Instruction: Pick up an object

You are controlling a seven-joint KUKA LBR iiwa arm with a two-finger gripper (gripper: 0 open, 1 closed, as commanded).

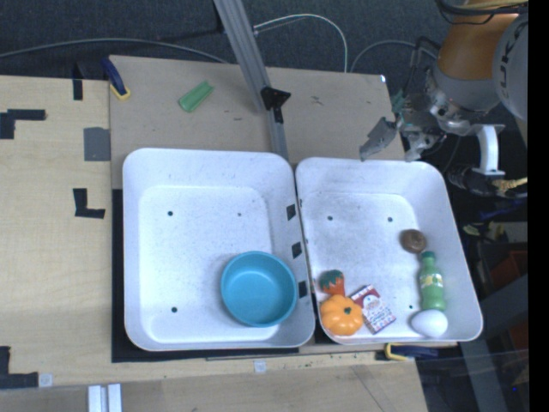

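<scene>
My gripper (395,144) hangs over the far rim of the right bin (360,174), open, with nothing between its fingers. In that bin's near right part lie a brown round piece (413,240), a green bottle (431,281), a white egg (429,323), a red and white packet (375,307), an orange pumpkin (341,316) and a small orange and green toy (332,280). All of them sit well below the gripper in the view. A blue bowl (257,288) rests in the near part of the left bin (171,174).
A slanted grey pole (249,50) crosses the bench behind the bins and ends at a black clamp (274,99). A green block (196,96) lies on the bench at the back left. Cables trail behind the bench.
</scene>
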